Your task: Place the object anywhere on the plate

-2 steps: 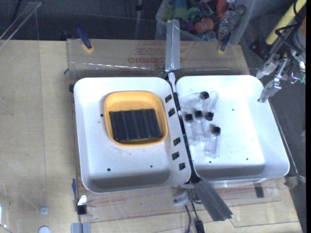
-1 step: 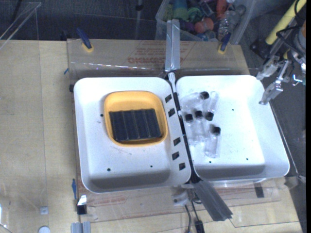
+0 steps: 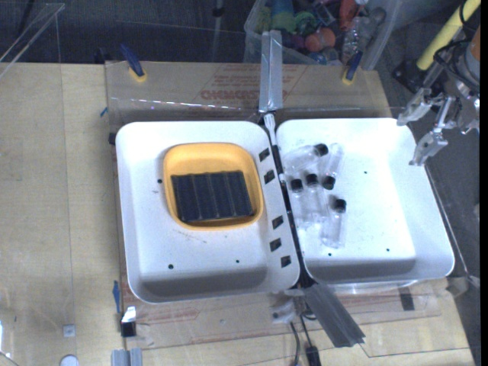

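Observation:
A yellow plate [image 3: 177,161] sits in the left bin [image 3: 137,265], and a black ridged slab [image 3: 212,196] lies flat on it. Several small clear vials with black caps [image 3: 319,191] lie clustered in the left half of the right bin [image 3: 396,235]. My gripper [image 3: 409,137] hangs over the right bin's far right corner, well away from the vials and from the plate. Its fingers are spread open and nothing is between them.
A raised divider with black tabs [image 3: 274,197] runs between the two bins. A clear crate of colourful toys [image 3: 320,14] stands behind the bench. Blue clamps [image 3: 135,65] hold a transparent sheet at the back edge.

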You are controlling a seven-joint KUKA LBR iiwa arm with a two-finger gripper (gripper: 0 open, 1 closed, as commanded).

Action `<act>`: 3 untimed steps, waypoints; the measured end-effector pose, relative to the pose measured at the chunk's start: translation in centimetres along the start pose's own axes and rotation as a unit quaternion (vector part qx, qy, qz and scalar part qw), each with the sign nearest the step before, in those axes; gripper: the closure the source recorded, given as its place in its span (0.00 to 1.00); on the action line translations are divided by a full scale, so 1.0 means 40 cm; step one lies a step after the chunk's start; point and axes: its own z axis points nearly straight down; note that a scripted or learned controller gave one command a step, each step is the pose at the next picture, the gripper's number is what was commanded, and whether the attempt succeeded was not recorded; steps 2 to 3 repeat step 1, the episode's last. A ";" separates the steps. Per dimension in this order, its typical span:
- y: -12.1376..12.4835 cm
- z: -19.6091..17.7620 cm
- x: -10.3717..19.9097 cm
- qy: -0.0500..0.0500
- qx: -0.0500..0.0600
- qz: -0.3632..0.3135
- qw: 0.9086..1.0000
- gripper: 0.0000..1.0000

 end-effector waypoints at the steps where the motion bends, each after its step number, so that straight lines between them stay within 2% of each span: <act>1: -0.004 -0.006 -0.010 -0.001 0.000 -0.006 1.000 0.00; 3: -0.004 -0.006 -0.010 -0.001 0.000 -0.006 1.000 0.00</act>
